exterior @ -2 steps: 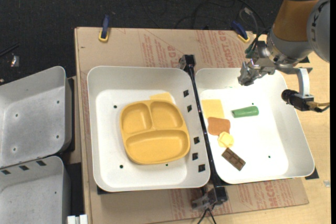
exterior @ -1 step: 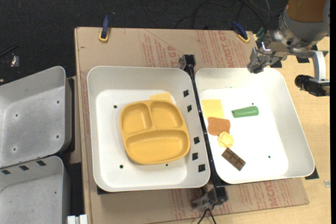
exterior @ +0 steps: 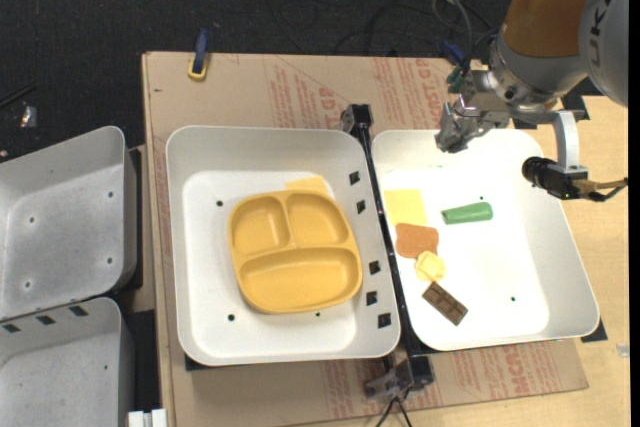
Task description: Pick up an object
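My gripper hangs over the far edge of the right bin, above its back left part, with nothing visible between its fingers. Below it in that bin lie a green block, a pale yellow flat piece, an orange-brown piece, a small yellow piece and a dark brown bar. These items sit near the bin's left side, well apart from the gripper.
The left bin holds a yellow divided tray with a pale yellow piece peeking out behind it. A black divider runs between the bins. White panels lie at the far left.
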You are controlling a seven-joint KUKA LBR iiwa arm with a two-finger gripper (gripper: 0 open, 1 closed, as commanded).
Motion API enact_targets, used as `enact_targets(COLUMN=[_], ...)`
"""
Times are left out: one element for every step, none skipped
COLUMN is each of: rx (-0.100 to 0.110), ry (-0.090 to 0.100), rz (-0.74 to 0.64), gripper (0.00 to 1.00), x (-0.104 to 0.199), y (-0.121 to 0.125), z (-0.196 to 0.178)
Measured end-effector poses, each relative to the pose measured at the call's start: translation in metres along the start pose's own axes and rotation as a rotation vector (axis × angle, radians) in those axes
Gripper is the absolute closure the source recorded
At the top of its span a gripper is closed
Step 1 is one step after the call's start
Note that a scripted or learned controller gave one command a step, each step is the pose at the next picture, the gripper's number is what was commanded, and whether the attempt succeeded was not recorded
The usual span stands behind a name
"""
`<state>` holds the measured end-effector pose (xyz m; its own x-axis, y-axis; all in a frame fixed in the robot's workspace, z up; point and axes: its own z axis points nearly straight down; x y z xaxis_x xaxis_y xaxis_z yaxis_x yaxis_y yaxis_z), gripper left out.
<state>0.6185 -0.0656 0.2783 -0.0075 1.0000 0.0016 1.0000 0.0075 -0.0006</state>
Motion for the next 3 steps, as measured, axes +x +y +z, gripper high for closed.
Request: enact_targets(rx=[0.001,0.002,0.001], ry=[0.000,0.000,0.000], rz=[0.001,0.000,0.000], gripper=[1.00,1.00,1.00], x=[0.043,0.096,0.147], y=[-0.009,-0.008,-0.005], z=[0.008,0.028,0.038])
